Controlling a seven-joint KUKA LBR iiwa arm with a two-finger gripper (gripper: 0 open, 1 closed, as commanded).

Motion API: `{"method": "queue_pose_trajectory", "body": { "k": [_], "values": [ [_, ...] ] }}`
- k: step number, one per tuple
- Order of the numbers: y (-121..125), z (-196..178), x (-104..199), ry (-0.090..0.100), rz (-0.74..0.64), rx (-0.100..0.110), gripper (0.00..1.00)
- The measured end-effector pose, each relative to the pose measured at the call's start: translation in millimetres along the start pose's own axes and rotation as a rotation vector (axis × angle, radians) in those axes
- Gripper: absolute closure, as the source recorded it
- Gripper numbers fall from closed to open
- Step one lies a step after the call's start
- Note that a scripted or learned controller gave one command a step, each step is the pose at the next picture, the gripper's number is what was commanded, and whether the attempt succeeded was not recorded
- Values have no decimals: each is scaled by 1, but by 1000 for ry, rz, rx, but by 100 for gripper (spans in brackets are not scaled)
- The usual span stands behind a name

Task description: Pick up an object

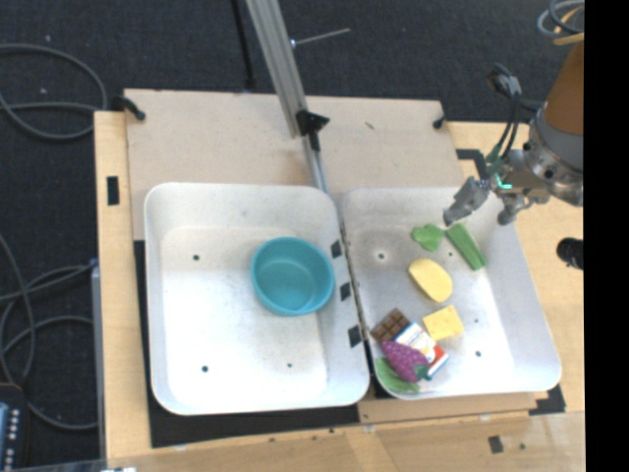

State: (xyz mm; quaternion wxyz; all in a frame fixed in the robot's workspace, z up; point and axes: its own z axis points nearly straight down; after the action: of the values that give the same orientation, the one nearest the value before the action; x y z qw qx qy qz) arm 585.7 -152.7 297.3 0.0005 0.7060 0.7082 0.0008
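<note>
Resting on a wooden bench (236, 136), two white bins (197, 382) over dark carpet (118, 28).

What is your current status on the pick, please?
Gripper open over right bin's far edge, holding nothing. Green piece just below it. Nothing in the way.

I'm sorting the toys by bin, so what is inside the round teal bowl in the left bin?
The round teal bowl in the left white bin shows only its own teal bottom, with nothing lying in it. The bin floor beneath it is covered.
</note>
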Motion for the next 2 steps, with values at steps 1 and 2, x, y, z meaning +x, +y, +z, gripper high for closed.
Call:
{"method": "queue_pose_trajectory", "body": {
  "k": [1, 2],
  "values": [
    [2, 44, 4, -3, 4, 5, 0],
    [9, 94, 8, -3, 4, 6, 0]
  ]
}}
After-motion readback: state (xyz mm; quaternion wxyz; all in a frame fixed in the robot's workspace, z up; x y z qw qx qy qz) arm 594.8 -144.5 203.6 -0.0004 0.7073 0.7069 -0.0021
